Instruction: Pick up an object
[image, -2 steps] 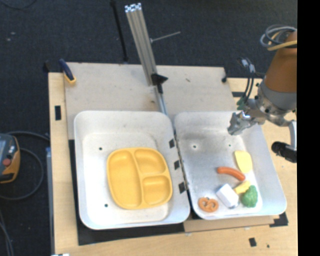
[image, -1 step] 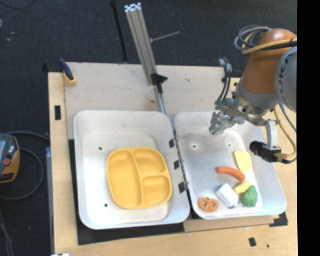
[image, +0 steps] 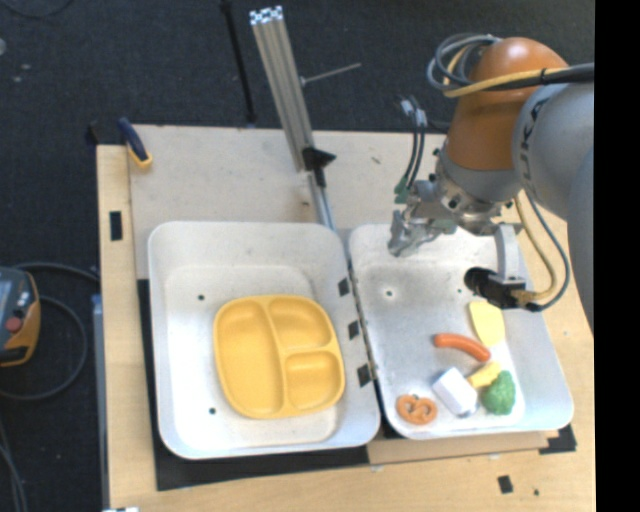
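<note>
Two white bins sit side by side on the bench (image: 200, 180). The left bin (image: 175, 250) carries a yellow divided plate (image: 278, 354), lying flat near its front edge. The right bin (image: 400, 320) has its objects gathered in the front right corner: a yellow wedge (image: 487, 323), an orange carrot (image: 461, 345) just beside it, a white block (image: 455, 390), a green broccoli (image: 499, 393) and an orange pretzel (image: 416, 408) at the front edge. The gripper (image: 405, 238) hangs above the right bin's back left corner, well apart from those objects; nothing shows between its fingers, and how wide they stand I cannot tell.
</note>
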